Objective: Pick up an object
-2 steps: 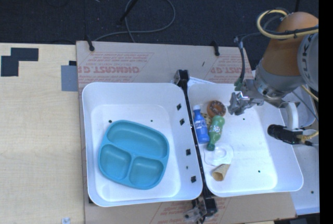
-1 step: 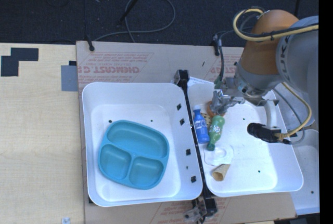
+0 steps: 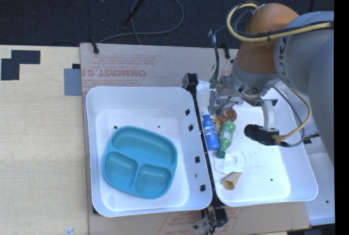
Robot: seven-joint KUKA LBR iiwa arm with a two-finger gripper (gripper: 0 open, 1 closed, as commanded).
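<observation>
Starting at the left, I see a blue divided plate (image 3: 140,161) lying flat in the left bin (image 3: 103,103), a broad stiff piece I judge awkward to pinch except at its rim. Just across the divider in the right bin (image 3: 289,174), a blue bottle (image 3: 210,132) and a green bottle (image 3: 225,136) lie touching, with a small cone-shaped thing (image 3: 231,179) nearer the front; both bottles look light, rigid and slick, so I would take one across its body. My end effector (image 3: 220,102) hangs just above them; I cannot tell how far open it is, and I see nothing in it.
</observation>
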